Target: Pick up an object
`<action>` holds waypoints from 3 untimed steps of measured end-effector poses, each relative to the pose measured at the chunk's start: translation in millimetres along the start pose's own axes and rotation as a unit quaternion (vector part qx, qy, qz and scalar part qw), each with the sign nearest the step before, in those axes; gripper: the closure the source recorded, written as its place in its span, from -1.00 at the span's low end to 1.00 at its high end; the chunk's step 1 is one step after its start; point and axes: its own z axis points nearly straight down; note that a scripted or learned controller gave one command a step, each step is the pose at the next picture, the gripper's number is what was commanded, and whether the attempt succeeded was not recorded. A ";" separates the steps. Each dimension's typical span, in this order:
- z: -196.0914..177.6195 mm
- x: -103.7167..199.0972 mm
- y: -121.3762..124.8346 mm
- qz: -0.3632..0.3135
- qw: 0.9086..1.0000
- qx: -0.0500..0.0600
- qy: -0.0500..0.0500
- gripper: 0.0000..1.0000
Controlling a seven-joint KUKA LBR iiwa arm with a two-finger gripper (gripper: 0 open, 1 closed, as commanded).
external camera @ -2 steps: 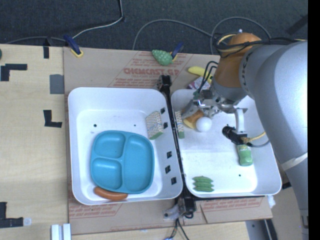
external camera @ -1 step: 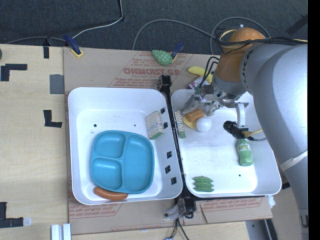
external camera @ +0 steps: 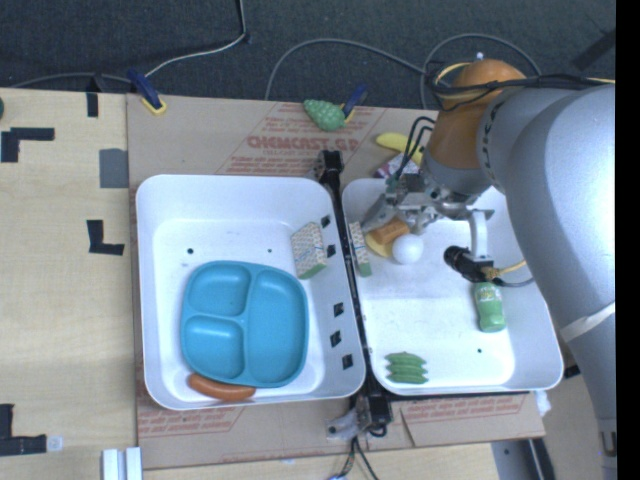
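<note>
Cardboard sheet [external camera: 270, 143] under bins reads "CHEMCAST GP".

My one camera up high over the bench, looking down at a slant, both white bins [external camera: 150, 268] side by side in my view, the grey arm [external camera: 560, 188] big and close on my right

In the right bin [external camera: 520, 368], a white ball [external camera: 408, 250] touches a yellow-orange piece [external camera: 386, 236] near the far left corner. A green bottle [external camera: 490, 307] lies by the right wall, and a green pea pod [external camera: 406, 367] rests near the front edge.
</note>
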 end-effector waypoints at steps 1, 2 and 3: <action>-0.5 -12.6 -4.6 0.000 1.000 -0.001 0.000 -1.00; -0.5 3.5 -1.7 0.001 1.000 -0.001 -0.002 -1.00; -0.1 -8.2 6.9 0.000 1.000 0.000 0.001 -1.00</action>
